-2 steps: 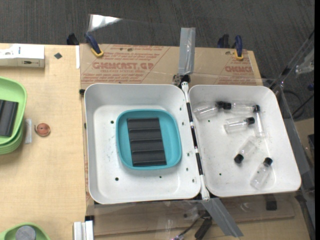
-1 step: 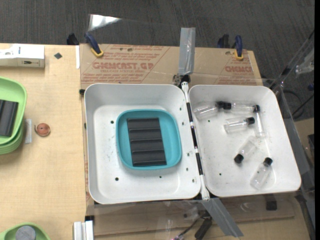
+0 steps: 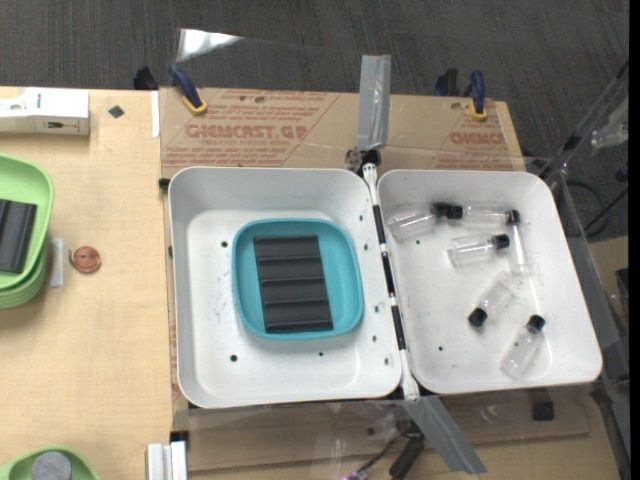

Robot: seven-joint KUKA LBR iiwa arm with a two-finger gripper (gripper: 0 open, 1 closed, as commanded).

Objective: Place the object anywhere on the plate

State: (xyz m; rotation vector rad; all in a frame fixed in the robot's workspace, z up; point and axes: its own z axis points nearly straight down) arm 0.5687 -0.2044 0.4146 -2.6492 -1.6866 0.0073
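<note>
Can't tell your gripper's state from here. Vials (image 3: 487, 245) lie loose in the right bin (image 3: 560, 358), right of the teal plate (image 3: 345, 298) with its black insert (image 3: 291, 283). They're clear and round, so they'll probably roll or slip when pinched.

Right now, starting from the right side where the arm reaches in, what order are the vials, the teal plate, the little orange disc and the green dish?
1. Vials, in the right bin.
2. Teal plate, in the left bin.
3. Orange disc, left of both.
4. Green dish, at the far left edge.
</note>
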